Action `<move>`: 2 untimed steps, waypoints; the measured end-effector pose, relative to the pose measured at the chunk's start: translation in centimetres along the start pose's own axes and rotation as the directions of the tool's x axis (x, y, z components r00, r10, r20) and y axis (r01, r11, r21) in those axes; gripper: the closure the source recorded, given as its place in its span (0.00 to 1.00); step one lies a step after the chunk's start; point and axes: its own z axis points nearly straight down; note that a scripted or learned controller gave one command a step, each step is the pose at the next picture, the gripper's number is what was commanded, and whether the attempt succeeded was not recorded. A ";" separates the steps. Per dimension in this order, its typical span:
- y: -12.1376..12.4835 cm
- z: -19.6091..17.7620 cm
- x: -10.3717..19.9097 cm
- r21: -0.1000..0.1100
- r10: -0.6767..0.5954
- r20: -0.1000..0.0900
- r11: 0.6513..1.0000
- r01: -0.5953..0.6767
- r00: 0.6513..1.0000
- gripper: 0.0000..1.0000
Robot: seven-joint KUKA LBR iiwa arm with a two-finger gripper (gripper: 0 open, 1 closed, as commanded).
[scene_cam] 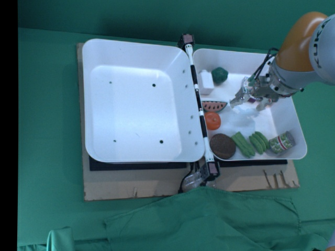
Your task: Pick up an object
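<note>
On the green-draped bench I watched the gripper point(247, 99), fingers apart and empty, hover in the right bin point(297, 123) just beside the watermelon slice point(214, 106); I feared closing there would catch nothing.

The two bins, the left bin point(138, 106) and the right bin point(285, 124), look like smooth white plastic with a soft gloss. Under them lies a board point(131, 192) of brown cardboard, rough and torn at the front edge. The bench is covered with green cloth point(47, 114), matt, and a creased green sheet point(209, 218) lies in front. The arm point(309, 41) has a glossy orange band and grey shell. The gripper point(250, 99) looks like bare metal.
</note>
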 end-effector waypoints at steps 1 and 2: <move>-7.8 0.6 4.1 -0.012 0.003 0.004 1.000 -0.003 1.000 0.00; 0.4 0.9 1.0 -0.004 0.000 0.001 1.000 0.000 1.000 0.00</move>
